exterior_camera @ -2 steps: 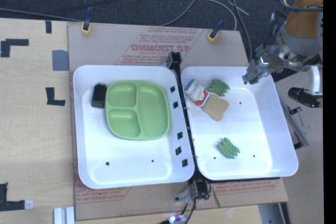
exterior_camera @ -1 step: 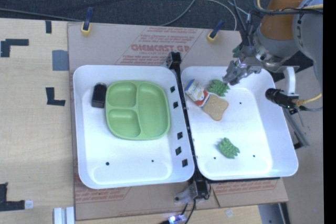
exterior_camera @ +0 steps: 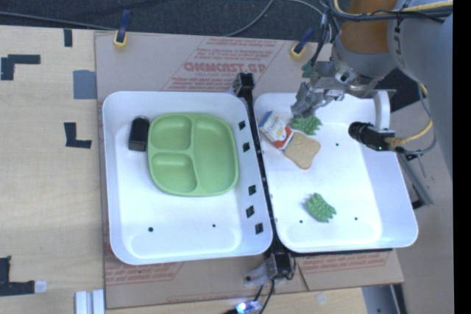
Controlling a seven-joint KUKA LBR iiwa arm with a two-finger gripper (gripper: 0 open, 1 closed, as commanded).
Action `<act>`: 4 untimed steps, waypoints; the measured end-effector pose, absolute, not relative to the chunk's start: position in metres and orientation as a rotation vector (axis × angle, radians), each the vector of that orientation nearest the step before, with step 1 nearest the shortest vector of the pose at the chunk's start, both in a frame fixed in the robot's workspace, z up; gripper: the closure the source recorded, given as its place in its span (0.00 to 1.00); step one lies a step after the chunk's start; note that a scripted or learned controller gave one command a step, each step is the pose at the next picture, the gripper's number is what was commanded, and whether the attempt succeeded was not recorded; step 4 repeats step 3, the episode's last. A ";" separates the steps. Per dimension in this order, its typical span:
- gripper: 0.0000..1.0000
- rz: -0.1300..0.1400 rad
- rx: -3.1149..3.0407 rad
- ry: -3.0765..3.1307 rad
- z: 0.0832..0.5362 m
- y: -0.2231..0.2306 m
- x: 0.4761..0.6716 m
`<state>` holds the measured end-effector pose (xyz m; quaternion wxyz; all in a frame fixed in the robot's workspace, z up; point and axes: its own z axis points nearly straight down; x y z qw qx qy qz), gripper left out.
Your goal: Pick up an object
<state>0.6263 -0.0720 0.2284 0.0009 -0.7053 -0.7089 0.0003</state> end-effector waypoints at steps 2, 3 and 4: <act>1.00 0.000 -2.215 -2.227 0.239 0.030 0.638; 1.00 0.004 -2.217 -2.224 0.225 0.078 0.637; 1.00 0.004 -2.217 -2.224 0.225 0.078 0.637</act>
